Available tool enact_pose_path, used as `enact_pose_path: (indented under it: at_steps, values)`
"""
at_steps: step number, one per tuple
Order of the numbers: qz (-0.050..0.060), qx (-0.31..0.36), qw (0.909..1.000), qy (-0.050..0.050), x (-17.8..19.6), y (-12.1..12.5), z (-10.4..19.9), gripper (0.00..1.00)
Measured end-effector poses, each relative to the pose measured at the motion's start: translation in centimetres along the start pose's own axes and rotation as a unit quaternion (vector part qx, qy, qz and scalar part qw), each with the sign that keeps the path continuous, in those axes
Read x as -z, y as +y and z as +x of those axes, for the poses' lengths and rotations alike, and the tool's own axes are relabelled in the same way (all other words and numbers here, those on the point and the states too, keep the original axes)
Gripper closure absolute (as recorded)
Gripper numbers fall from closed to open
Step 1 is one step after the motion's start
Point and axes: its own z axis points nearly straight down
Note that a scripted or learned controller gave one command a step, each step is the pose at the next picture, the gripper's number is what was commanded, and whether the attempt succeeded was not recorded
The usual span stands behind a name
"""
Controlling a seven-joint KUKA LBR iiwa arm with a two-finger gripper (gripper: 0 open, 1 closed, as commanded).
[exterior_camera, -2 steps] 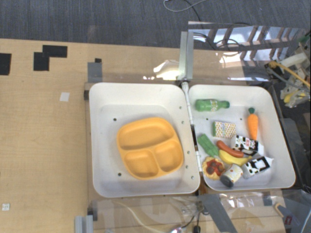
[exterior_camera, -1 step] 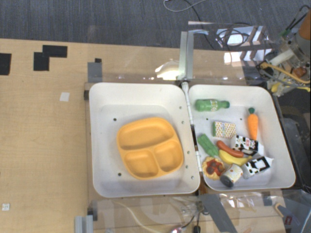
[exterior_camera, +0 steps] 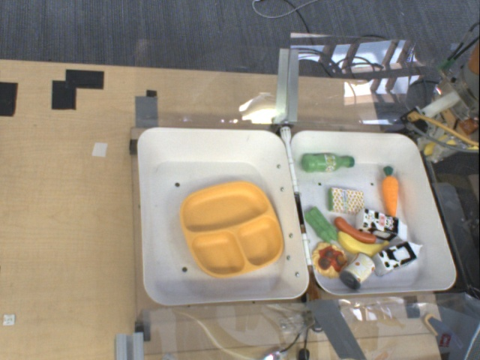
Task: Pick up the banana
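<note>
- Banana (exterior_camera: 358,241): R bin (exterior_camera: 420,163), near front edge, lying betw red sausage (exterior_camera: 352,229) and milk carton (exterior_camera: 395,256).
- Orange divided plate (exterior_camera: 229,227): centre of L bin (exterior_camera: 157,201).
- Carrot (exterior_camera: 390,192), green bottle (exterior_camera: 326,162): toward R bin's back edge.
- Pincer state: can't tell.

Two white bins (exterior_camera: 150,201), one orange tray (exterior_camera: 229,227), one banana (exterior_camera: 358,243), one carrot (exterior_camera: 390,193), one green bottle (exterior_camera: 326,162).

Banana (exterior_camera: 361,241) is lying partly hidden under the red sausage (exterior_camera: 353,230) crossing it. Black-and-white cartons (exterior_camera: 387,238) are showing print too small to read. Small box (exterior_camera: 346,199) pattern is blurring out. Cluttered gear (exterior_camera: 450,115) at right is getting cut off by the edge.
</note>
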Motion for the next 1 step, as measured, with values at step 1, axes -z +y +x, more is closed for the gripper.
enact_pose_path:
  at_steps: [1]
  values:
    - [0.0, 0.2, 0.9798, 0.0, 2.75, -0.78, -2.01, 1.0]
